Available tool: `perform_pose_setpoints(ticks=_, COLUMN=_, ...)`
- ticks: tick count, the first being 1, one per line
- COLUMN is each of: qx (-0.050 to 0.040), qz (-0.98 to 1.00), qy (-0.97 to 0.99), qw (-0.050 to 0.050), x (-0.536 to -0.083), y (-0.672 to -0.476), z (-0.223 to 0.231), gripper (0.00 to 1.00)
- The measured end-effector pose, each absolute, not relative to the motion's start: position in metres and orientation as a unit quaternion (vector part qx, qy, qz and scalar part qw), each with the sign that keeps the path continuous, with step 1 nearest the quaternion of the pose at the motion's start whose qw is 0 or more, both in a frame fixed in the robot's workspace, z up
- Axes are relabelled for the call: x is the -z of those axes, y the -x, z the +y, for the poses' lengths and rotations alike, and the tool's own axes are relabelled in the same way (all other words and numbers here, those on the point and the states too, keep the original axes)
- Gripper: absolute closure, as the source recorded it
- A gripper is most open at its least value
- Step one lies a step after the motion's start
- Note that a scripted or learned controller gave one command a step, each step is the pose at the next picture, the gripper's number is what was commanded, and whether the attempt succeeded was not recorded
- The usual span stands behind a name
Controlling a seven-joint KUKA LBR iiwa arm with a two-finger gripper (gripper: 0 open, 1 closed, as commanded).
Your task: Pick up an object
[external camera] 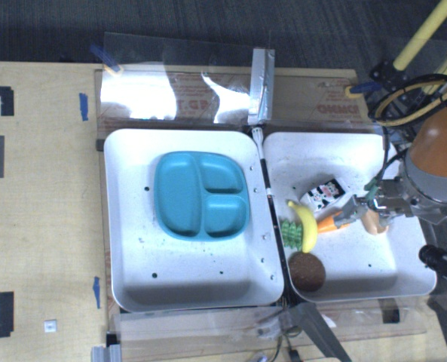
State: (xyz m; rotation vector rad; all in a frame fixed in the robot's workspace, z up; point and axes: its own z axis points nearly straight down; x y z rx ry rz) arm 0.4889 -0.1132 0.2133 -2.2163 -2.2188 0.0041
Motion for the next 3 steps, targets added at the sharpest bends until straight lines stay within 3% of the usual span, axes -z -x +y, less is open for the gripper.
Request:
perform_pose_setpoints(ticks=1, qx=0.0012, qz=-0.643, qy=0.766, qw=-0.001, x=-0.087, y=-0.554, z=-0.120, gripper=0.00)
perform_pose_setpoints(ticks=2, qx=0.0018, qz=-0.642, qy=0.767, qw=-0.002, x=-0.098, y=-0.555, z=-0.121, gripper=1.00)
perform_pose_setpoints(ticks=3, qx=0.0024, qz=-0.661, qy=0.750, qw=-0.001, x=-0.198, y=-0.604, z=-0.070, gripper=1.00)
